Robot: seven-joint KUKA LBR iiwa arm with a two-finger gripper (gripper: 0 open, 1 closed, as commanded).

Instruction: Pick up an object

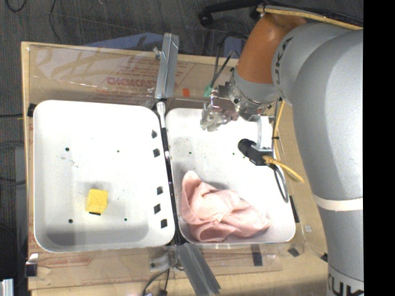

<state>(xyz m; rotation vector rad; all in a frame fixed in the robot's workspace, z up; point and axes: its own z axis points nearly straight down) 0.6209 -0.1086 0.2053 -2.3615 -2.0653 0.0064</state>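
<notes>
One crumpled pink cloth (221, 213) lies below the gripper (213, 121), whose state I cannot tell

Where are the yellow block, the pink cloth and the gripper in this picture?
yellow block (97, 201): camera view, middle of its top face, in the left bin.
pink cloth (219, 211): camera view, middle of the crumpled heap, in the right bin.
gripper (215, 119): camera view, at its tip, above the right bin's far edge.
</notes>
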